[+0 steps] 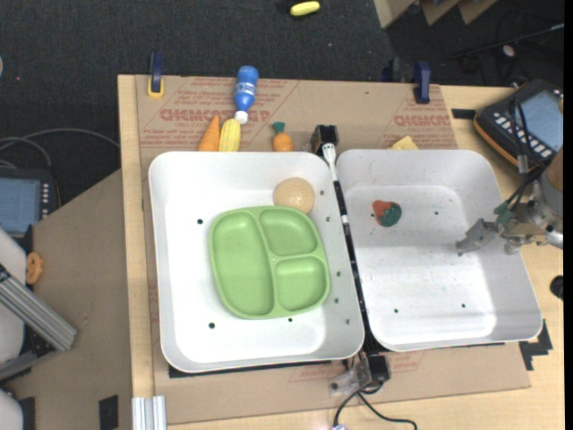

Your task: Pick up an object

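Note:
A small red and green toy strawberry lies in the right bin, in its upper left part. My gripper hangs over the right side of that bin, well to the right of the strawberry and apart from it. Nothing shows in its grasp. In the left bin a green divided plate lies flat. A beige round ball rests just beyond the plate's far edge.
Behind the bins on the cardboard lie a blue and white bottle, a corn cob, a carrot, a smaller carrot and a yellow piece. A handheld screen sits at the right.

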### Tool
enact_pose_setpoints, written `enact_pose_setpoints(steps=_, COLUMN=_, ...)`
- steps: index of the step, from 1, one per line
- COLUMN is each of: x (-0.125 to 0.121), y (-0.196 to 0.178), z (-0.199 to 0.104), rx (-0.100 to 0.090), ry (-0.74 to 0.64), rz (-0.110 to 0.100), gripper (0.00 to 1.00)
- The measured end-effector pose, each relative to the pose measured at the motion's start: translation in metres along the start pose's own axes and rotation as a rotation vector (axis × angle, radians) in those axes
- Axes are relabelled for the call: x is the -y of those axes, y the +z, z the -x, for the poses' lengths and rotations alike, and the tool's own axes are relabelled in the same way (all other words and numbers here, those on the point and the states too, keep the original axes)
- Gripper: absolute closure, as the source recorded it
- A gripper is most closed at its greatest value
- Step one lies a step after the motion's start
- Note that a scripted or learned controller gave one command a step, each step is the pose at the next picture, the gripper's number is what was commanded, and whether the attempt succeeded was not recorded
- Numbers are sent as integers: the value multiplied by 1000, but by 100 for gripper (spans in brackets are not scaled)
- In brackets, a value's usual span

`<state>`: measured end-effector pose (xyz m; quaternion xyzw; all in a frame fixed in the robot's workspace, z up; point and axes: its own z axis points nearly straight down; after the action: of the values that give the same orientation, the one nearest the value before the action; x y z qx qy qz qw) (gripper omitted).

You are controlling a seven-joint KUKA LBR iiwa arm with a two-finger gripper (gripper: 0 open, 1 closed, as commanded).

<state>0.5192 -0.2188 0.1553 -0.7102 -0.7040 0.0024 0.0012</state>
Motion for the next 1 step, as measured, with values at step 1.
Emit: enact_pose_setpoints(steps=1, x=-36, y=75, z=-77, rx=-6, ry=-16, rz=1, gripper=0)
